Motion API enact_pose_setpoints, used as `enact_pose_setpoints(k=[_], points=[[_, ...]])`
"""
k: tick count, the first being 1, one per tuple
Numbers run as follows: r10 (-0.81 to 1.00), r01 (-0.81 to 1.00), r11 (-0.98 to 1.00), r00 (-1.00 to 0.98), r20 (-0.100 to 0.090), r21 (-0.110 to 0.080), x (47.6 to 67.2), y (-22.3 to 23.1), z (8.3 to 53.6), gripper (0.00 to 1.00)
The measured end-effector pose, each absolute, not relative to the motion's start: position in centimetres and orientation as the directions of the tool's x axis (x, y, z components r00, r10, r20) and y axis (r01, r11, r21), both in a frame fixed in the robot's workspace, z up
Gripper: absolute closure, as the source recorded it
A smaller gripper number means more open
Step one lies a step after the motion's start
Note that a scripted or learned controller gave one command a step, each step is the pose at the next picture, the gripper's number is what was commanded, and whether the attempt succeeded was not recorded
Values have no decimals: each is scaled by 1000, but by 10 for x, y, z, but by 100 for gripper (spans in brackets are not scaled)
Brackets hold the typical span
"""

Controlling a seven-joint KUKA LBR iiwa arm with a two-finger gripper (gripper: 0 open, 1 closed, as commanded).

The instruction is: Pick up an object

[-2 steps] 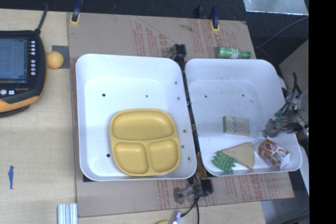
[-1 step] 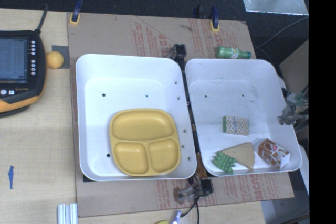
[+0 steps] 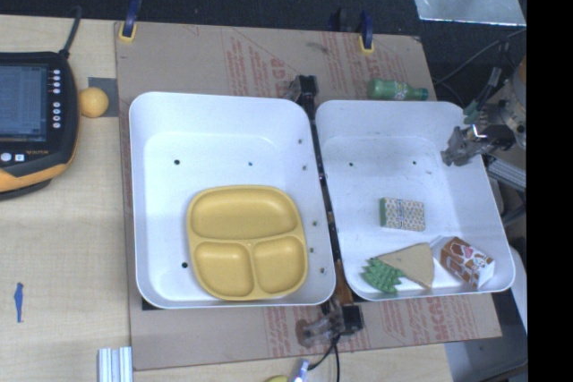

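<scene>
- Near edge of right bin: carton, tan wedge and green piece sit bunched, touching. You risk snagging two at once or shoving one against the wall.
- Mid-bin: patterned block lies alone, your cleanest target.
- Left bin: yellow tray, too wide for the jaws.
- Far right rim: gripper hovers, nothing held; can't tell how open the jaws are. Watch for rim contact on descent.

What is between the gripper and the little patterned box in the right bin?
Nothing. In the camera view, bare white floor of the right bin runs from the gripper at its upper right edge to the patterned box.
</scene>
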State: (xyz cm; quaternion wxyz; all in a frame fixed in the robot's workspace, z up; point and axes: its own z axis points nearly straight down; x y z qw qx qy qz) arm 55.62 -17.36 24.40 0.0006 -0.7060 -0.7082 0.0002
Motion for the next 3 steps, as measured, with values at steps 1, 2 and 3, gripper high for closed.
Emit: enact_pose_setpoints(k=[1,2,3], points=[[1000,1000,4,-4,0,-2,556,-174,244,0],[1000,1000,4,-4,0,-5,498,-184,166,0],[1000,1000,5,-5,1,-4,475,-145,91,0]])
